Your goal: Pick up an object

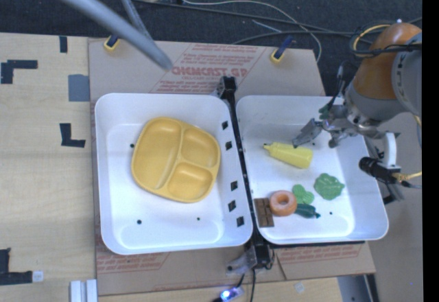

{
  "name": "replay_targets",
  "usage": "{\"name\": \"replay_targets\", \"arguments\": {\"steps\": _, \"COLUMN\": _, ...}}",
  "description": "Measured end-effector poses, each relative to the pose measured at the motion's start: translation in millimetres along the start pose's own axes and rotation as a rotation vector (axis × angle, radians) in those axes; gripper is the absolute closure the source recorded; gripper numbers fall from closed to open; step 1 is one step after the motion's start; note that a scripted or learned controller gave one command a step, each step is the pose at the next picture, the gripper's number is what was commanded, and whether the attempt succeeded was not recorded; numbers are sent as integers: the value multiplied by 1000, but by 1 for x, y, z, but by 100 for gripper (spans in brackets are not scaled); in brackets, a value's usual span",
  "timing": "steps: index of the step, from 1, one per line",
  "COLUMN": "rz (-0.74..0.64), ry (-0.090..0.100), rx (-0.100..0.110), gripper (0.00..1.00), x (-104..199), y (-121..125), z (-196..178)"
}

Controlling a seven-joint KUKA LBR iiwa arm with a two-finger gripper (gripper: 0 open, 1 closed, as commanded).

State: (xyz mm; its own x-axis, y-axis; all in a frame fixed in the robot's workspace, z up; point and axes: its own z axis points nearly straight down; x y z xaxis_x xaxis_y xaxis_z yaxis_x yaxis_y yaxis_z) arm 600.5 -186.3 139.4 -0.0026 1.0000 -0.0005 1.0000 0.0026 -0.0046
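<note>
In the right bin (357, 225) lie a yellow squeeze bottle (290, 154) on its side, an orange ring (282, 202), a pale green leafy piece (329, 186) and a darker green piece with a teal stem (304, 202). A small brown block (264, 212) sits at that bin's left edge. My gripper (317, 133) hangs over the upper part of the right bin, just right of and above the yellow bottle. Its fingers (306, 134) stand apart, and nothing is between them.
The left bin (116, 225) holds a yellow divided plate (176, 158). A black clip strip (236, 170) runs between the bins. A grey pole (82, 2) crosses the upper left, with cables behind the bench.
</note>
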Motion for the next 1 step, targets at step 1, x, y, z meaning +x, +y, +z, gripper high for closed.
{"name": "replay_targets", "arguments": {"steps": 1, "rz": 4, "ry": -2, "rx": -32, "gripper": 0, "x": 1, "y": 9, "z": 41}}
